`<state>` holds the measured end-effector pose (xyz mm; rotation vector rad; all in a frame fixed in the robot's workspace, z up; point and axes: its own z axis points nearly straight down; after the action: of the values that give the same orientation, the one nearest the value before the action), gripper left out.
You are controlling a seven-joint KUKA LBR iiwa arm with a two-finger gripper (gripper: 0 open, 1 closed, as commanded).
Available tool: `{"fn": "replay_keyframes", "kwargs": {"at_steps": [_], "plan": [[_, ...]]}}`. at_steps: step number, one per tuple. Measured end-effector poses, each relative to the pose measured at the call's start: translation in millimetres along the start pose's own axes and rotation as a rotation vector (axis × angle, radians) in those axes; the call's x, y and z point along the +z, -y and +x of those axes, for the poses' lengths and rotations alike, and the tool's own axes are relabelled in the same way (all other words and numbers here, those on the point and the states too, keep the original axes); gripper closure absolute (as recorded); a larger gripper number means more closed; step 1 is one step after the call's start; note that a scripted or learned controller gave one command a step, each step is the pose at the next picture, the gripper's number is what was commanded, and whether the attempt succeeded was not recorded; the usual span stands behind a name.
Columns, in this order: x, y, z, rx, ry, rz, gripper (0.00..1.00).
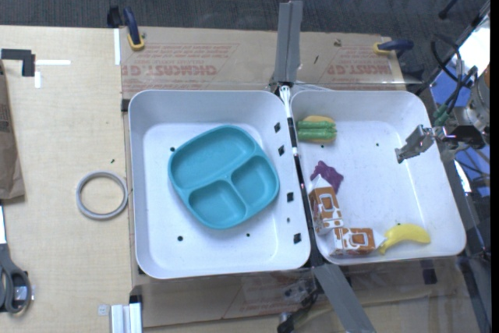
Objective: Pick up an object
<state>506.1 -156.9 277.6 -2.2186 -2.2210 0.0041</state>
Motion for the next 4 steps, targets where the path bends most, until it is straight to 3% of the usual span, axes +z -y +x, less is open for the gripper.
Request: {"fn": "replay_keyframes", "kwargs": {"at_steps": [1,2,3,4], "plan": [[92,29,28,0.190,-0.001,0.000,0.00],[169,17,52,0.008,0.009,-0.018,0.00],[185,-62,27,-0.645,0.002,-0.005,0.00],[185,-62,25,-0.910,0.002,-0.005,0.00]]}}
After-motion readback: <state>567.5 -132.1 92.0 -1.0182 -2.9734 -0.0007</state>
